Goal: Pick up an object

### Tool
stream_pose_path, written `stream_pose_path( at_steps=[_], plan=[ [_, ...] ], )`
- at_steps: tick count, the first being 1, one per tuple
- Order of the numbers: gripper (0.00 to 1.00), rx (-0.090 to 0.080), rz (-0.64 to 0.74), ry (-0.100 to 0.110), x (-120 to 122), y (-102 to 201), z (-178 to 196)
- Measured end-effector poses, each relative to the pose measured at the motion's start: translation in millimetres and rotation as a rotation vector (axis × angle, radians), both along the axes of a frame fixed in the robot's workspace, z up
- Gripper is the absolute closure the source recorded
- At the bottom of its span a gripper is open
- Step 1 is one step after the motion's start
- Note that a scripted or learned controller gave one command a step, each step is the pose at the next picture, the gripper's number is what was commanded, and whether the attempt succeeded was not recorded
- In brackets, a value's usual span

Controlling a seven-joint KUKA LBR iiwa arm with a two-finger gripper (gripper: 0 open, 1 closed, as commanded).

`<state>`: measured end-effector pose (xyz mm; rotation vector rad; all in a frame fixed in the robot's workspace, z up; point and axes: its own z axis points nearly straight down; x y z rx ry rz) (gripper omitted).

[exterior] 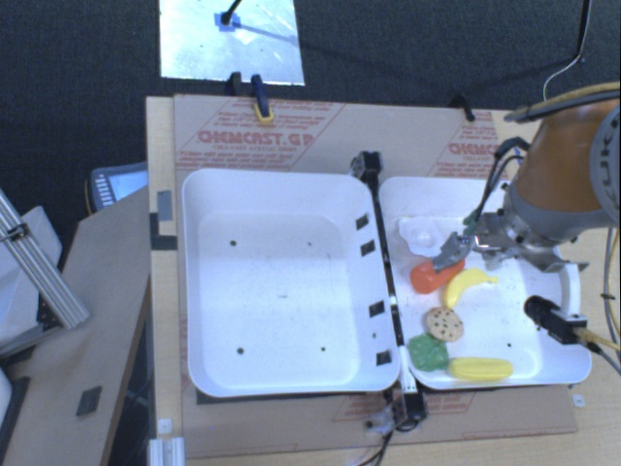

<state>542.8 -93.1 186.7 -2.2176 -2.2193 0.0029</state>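
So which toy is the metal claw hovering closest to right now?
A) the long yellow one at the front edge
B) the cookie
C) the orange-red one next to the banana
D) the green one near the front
C: the gripper hangs just above the orange-red toy, beside the banana in the right bin; the cookie lies nearer the front.

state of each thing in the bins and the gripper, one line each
gripper: low over the right bin, above the orange piece, nothing seen held
orange piece: lying loose, by the banana
banana: lying flat
cookie: lying flat
green piece: resting at the near edge
yellow piece: lying on its side
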Motion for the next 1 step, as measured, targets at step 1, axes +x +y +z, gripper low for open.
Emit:
stream_pose_path(
  at_steps=[1],
  plan=[
    [0.0, -0.002, 0.007, -0.01, 48.7, 24.2, -1.8]
  ],
)
